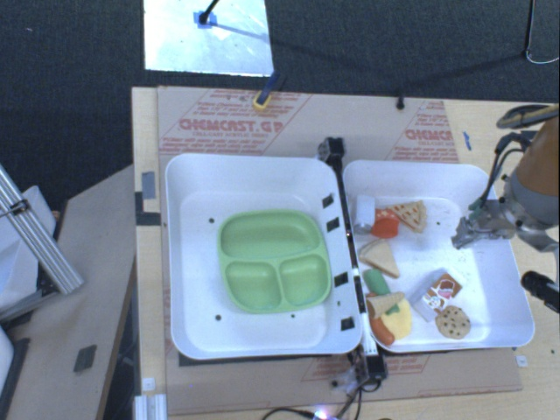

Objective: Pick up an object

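Gripper (466, 232) at right-centre of frame, over the right bin (499, 274); finger state cannot be told. Cookie (452, 322) lies at lower right.

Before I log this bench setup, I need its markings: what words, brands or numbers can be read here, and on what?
"CHEMCAST GP": red print on the brown sheet under the bins, top left.
The same red print repeats at the sheet's top right, too blurred to read for sure.
Red print along the sheet's bottom edge: unreadable.
Small packet in the right bin: printed, too small to read.
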You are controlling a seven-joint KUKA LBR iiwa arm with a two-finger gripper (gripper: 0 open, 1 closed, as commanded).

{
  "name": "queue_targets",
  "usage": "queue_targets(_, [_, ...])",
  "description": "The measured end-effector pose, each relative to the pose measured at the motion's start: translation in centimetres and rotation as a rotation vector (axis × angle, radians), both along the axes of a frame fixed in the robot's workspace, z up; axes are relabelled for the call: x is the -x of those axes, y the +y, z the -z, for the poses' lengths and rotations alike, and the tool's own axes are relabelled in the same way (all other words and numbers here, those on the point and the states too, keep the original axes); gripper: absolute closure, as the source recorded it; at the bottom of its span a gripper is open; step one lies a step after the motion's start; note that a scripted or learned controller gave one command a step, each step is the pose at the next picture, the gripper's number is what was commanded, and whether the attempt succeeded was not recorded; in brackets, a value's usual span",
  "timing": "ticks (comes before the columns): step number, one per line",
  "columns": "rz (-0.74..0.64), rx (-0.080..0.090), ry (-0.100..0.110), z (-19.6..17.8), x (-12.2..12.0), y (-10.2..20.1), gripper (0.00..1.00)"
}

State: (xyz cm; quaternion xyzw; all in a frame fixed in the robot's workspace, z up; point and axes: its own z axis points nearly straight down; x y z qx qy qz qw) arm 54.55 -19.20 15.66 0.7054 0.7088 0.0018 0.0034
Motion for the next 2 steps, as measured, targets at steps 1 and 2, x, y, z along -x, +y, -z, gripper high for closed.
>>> queue_targets(1, [0.0, 0.0, 0.001, -5.1, 0.3, 0.8, 1.0])
queue_targets(2, [0.0, -0.001, 0.003, -6.9, 0.2, 0.8, 1.0])
